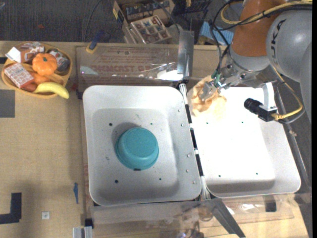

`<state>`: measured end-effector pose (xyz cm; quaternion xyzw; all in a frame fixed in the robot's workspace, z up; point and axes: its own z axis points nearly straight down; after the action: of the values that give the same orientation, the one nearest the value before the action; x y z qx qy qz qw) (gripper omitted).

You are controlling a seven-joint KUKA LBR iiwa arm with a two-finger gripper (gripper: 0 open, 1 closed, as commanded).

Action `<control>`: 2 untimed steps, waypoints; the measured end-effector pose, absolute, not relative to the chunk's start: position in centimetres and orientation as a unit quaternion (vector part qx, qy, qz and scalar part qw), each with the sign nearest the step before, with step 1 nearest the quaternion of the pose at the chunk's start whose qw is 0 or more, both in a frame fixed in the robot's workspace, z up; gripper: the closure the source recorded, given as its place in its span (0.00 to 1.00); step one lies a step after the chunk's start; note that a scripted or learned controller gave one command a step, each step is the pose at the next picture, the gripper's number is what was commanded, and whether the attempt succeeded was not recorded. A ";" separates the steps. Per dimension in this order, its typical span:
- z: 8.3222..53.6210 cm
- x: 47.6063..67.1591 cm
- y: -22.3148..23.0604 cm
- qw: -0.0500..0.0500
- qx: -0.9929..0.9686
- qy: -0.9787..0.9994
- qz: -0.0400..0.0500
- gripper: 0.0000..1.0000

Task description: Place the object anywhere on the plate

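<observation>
A round teal plate (pixel 137 148) lies in the middle of the left white bin (pixel 99 113). A pale tan and orange object (pixel 202 99), blurred and soft-looking, sits in the far left corner of the right white bin (pixel 247 152), close to the wall between the bins. My gripper (pixel 215 85) hangs at the end of the grey arm, right above that object and touching or nearly touching its top. The gripper body hides the object's upper edge. The view does not let me tell whether the object is gripped.
A basket of toy food (pixel 35 72) with a banana and a small pumpkin stands on the bench at the far left. A clear plastic panel (pixel 129 66) lies behind the bins. A black cable plug (pixel 257 106) hangs from the arm over the right bin.
</observation>
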<state>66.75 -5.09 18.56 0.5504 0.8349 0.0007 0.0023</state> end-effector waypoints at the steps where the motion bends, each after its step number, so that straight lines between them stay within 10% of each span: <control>1: 22.6 66.8 -5.2 0.002 0.551 0.835 0.001 1.00; 2: 22.5 65.5 -0.7 0.000 0.374 0.927 0.000 1.00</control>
<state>65.55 -0.72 22.51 0.3739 0.9275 0.0004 0.0005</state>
